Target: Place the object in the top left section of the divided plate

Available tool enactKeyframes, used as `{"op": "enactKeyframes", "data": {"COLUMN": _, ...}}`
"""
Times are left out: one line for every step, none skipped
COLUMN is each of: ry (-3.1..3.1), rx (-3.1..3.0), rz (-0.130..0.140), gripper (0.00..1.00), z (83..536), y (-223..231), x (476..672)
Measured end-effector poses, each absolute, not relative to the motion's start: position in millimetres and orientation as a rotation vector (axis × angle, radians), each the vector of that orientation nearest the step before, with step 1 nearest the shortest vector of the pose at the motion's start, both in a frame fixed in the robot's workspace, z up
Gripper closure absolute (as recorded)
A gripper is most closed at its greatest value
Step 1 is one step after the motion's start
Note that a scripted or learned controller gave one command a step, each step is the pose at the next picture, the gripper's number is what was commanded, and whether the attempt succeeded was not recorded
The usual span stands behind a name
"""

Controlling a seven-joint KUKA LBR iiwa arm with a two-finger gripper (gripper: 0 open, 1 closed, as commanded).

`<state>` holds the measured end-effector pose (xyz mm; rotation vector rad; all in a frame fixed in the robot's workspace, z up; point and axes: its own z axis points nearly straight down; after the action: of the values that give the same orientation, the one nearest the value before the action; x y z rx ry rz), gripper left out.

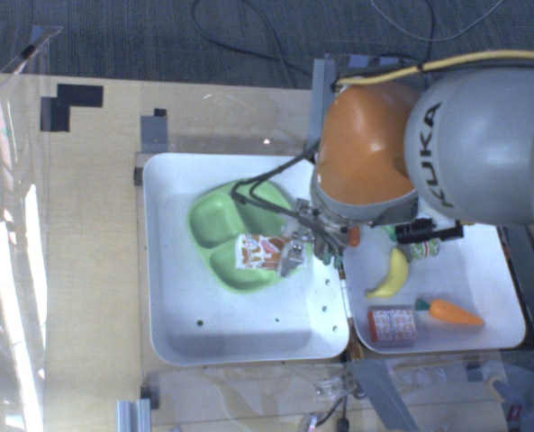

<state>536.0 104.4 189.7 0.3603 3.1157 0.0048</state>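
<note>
The arm (429,142), with its orange band and grey housing, covers the right-hand part of the green divided plate (221,228) and the inner edge of both bins, so the plate's far sections cannot be read in full. The gripper (295,255) shows only as a small metallic cluster at the plate's lower right rim, and whether it is parted or clenched cannot be told. Touching that cluster, on the plate's lower section, lies a small white packet (260,252) printed with red and orange figures; whether it is gripped or merely resting there is unclear. The plate sits in the left bin (185,331). Right of the plate, in the right bin (510,331), lie a yellow banana (390,275), an orange carrot (453,312) with a green tip, a small reddish box (393,325), and something green half hidden under the arm (421,246)
</note>
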Motion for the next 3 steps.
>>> {"op": "enactKeyframes", "data": {"ry": 3.135, "rx": 0.007, "rz": 0.006, "gripper": 1.00, "z": 156.2, "y": 153.1, "x": 567.7}}
{"op": "enactKeyframes", "data": {"ry": 3.131, "rx": 0.090, "rz": 0.003, "gripper": 1.00, "z": 229.0, "y": 71.2, "x": 507.9}}
{"op": "enactKeyframes", "data": {"ry": 3.117, "rx": -0.287, "rz": 0.006, "gripper": 1.00, "z": 247.9, "y": 147.9, "x": 521.3}}
